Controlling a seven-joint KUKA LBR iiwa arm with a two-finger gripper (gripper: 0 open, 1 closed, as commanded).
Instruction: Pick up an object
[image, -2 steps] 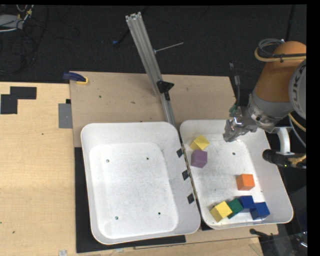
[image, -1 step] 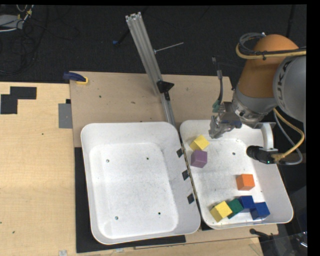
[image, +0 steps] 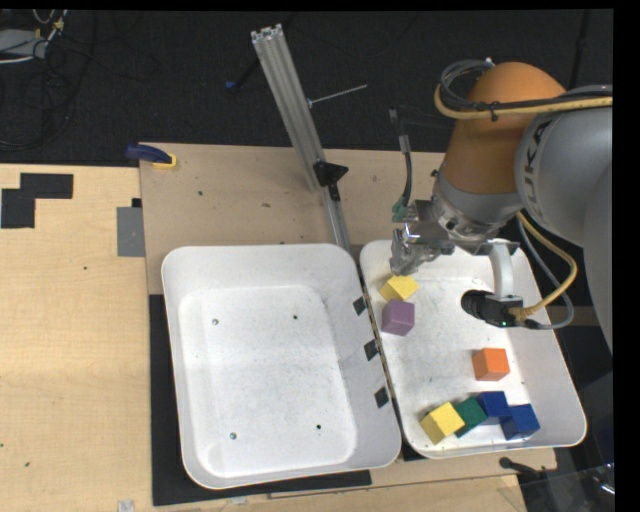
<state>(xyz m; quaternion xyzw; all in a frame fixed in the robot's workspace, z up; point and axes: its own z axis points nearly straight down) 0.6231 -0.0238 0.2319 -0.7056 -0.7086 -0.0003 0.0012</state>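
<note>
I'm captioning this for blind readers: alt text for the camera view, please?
A grey robot arm's gripper hangs just above a yellow block in the right bin, with purple, orange, green and blue blocks nearby.

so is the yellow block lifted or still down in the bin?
Still down: the small yellow block rests on the right white bin's floor, touching the purple block, with the gripper just above.
</note>
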